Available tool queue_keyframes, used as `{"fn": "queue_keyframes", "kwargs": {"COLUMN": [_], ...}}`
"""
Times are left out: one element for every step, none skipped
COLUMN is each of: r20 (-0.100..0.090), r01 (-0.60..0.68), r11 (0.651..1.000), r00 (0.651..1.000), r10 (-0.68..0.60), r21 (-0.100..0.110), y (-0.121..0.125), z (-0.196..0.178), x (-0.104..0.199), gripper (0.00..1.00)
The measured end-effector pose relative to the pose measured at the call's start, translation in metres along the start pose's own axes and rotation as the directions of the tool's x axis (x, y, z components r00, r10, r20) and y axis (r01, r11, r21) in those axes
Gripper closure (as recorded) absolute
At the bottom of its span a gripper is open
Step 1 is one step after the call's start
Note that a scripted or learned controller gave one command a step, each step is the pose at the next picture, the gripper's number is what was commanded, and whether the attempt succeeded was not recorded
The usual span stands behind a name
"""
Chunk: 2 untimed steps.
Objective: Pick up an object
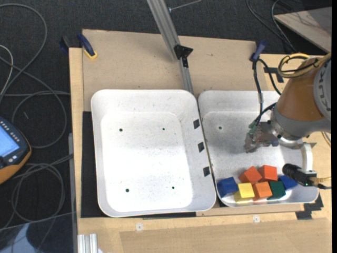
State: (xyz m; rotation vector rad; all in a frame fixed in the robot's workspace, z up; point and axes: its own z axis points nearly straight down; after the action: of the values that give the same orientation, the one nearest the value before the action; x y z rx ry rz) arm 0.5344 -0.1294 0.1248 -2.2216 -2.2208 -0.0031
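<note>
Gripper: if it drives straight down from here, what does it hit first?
Likely bare floor of the right bin. The gripper sits up-frame of the blocks, apparently clear of them, though depth is uncertain.

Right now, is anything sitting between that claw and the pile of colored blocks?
Nothing visible does. The gripper hovers over bare floor of the right bin, and the blocks lie clustered along the bin's near edge just below it in the picture, with open white surface between them.

Single fixed camera above bench (158,51), slanting down over both bins (105,109)
</note>
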Motion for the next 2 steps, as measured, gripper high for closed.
{"fn": "queue_keyframes", "kwargs": {"r20": [0.004, 0.003], "r01": [0.001, 0.002], "r11": [1.0, 1.0], "r00": [1.0, 1.0], "r10": [-0.001, -0.002], "r21": [-0.006, -0.006], "y": [0.009, 0.011], "z": [-0.052, -0.1], "x": [-0.007, -0.007], "gripper": [1.0, 1.0]}}
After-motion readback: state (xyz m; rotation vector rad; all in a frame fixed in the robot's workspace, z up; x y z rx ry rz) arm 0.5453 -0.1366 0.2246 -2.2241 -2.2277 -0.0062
